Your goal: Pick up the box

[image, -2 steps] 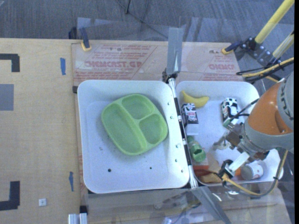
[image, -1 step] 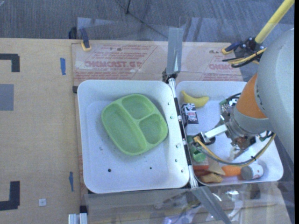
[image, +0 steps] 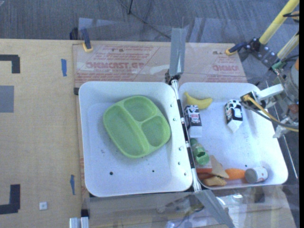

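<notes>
Now | arm (image: pixel 293 87) over right bin (image: pixel 259 144), right rim; box (image: pixel 233 114) apart

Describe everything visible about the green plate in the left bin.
The green plate is light green and plastic-looking, with rounded corners and three compartments, one long and two smaller, all holding nothing. It lies flat, right side up, turned at a slant, near the middle of the left bin, resting on its floor with nothing else touching it.

Bright, even light; fine detail seems slightly soft.
</notes>
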Action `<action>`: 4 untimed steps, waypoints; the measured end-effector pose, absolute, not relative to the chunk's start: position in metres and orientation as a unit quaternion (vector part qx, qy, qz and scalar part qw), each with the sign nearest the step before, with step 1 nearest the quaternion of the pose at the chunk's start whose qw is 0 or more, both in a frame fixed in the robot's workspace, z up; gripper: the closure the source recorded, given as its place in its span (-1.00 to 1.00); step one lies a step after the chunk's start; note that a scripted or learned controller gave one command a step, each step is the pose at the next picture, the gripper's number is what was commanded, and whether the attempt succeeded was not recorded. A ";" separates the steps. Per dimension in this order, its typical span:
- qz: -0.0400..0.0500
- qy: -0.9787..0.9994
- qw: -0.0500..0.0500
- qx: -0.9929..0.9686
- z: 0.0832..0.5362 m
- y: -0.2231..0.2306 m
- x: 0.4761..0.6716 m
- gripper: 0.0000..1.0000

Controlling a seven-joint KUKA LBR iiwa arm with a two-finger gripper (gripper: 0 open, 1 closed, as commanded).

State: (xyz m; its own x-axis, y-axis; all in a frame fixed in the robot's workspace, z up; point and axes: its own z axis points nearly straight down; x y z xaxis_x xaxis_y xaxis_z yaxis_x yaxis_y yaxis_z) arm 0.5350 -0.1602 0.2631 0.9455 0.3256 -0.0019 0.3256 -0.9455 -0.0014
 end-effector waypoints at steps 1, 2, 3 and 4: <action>0.002 -0.102 0.001 -0.995 0.246 -0.092 0.536 -1.00; -0.003 -0.101 0.002 -0.995 0.089 -0.119 0.531 -1.00; 0.001 -0.102 0.001 -0.995 0.226 -0.170 0.598 -1.00; -0.003 -0.103 0.000 -0.995 0.089 -0.139 0.584 -1.00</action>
